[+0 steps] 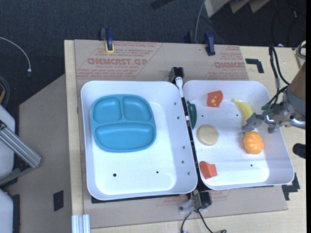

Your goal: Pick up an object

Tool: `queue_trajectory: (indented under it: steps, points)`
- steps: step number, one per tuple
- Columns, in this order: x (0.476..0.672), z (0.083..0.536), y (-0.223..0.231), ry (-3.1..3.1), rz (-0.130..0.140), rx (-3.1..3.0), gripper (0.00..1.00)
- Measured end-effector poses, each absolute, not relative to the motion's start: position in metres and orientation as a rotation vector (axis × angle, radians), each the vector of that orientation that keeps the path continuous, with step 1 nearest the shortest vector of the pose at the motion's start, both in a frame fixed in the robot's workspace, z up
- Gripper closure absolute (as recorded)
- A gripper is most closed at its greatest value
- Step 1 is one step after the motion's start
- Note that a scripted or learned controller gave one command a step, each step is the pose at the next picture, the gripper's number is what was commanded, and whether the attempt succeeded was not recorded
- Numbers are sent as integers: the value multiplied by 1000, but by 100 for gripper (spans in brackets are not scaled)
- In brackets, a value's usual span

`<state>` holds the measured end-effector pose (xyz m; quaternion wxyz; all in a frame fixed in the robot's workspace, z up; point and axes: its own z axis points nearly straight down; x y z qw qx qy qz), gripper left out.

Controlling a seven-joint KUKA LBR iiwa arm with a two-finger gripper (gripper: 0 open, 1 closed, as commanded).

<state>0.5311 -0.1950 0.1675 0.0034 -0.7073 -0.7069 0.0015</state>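
pincer [253, 123] low in right bin [228, 176], just above orange fruit [253, 142], beside yellow banana [244, 109]; finger state cannot tell. risk: round fruit rolls aside, or banana gets nudged.

We see two bins, the left bin [138, 186] and the right bin [233, 176], in smooth white plastic with a soft sheen. The divided blue plate [124, 122] looks like matt plastic (no glare on it). Under them lies a bench board [146, 57] of brown, paper-faced sheet, dull and printed. The orange fruit [253, 142] seems slightly glossy, the beige disc [208, 134] matt. The gripper [260, 122] looks like grey metal.
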Motion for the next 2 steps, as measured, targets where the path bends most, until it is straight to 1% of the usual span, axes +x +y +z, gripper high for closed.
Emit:
queue_trajectory:
  steps: [1, 2]
  points:
    - [537, 122, -197, -2218, 4, -2217, 0]
    - [536, 82, -196, -2218, 3, -2218, 0]
